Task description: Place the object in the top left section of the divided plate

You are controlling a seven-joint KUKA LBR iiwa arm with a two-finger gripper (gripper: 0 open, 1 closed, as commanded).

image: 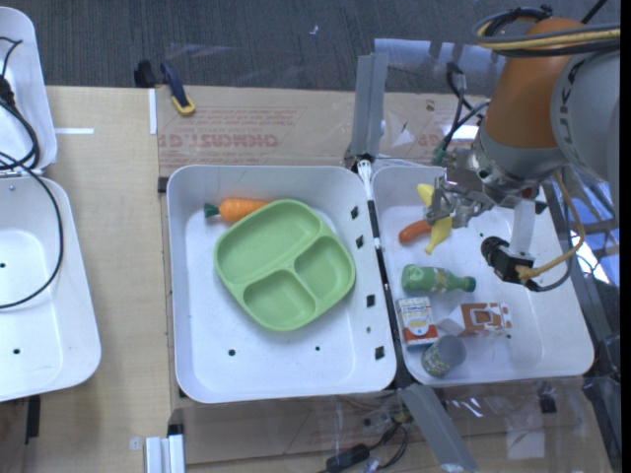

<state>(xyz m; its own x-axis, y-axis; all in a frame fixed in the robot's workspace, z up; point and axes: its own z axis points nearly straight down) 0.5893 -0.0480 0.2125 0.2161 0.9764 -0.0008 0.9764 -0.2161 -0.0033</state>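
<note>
The gripper [446,210] hangs over the right bin [562,358] near its back edge, seemingly closed on a yellow banana [435,227]. I judge the pick is underway; next it must lift and carry the banana to the green divided plate [285,262] in the left bin [192,294].

Bright, even overhead light; soft shadows, slightly blurry

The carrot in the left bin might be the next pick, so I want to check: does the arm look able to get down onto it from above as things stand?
Probably yes. The carrot lies in the open between the back wall of the left bin and the green divided plate, with nothing on top of it. The gripper is over the right bin, so it must cross the divider.
</note>
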